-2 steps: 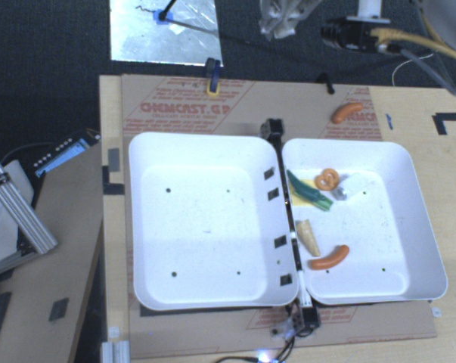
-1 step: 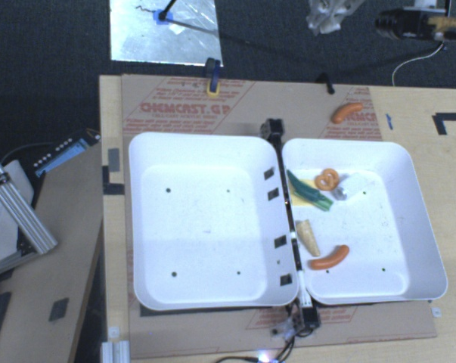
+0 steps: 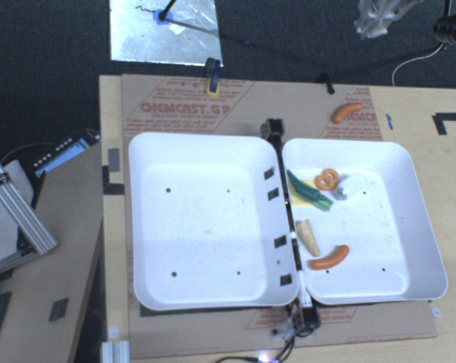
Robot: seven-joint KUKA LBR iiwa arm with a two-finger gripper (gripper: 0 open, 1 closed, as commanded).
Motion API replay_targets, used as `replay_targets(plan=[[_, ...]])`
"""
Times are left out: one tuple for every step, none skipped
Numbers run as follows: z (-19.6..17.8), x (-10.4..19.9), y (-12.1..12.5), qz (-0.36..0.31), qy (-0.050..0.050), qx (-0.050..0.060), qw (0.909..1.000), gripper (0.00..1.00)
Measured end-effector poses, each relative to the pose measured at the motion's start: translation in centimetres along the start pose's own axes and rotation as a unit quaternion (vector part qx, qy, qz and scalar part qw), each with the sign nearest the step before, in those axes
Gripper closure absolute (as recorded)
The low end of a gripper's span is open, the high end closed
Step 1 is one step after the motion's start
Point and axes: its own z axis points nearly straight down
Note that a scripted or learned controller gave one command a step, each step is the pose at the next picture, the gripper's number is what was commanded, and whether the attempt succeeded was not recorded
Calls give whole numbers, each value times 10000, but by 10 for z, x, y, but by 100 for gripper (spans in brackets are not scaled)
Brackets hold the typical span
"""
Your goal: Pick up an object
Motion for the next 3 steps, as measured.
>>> replay_targets(plan=[[0,-77,0,1,-2,-2,10000,100],[0,-134,-6,-11,-2,-6,10000,100],[1,-216,0,-1,-7,2,10000,100]])
